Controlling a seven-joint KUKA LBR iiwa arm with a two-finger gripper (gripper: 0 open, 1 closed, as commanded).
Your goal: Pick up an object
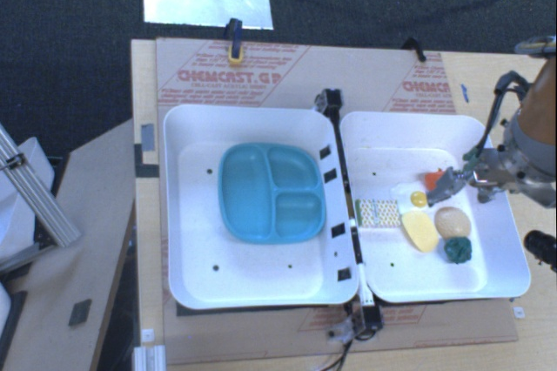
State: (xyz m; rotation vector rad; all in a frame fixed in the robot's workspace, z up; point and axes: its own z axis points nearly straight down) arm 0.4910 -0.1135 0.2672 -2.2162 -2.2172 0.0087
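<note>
Tool [444, 183] sits low in the right bin [500, 273], by an orange piece [432, 178] and yellow ball [419, 199]; can't tell its grip state.

Red print on the protective sheet [261, 69] under the bins seems to read "CHEMCAST GP", repeated at right.
</note>
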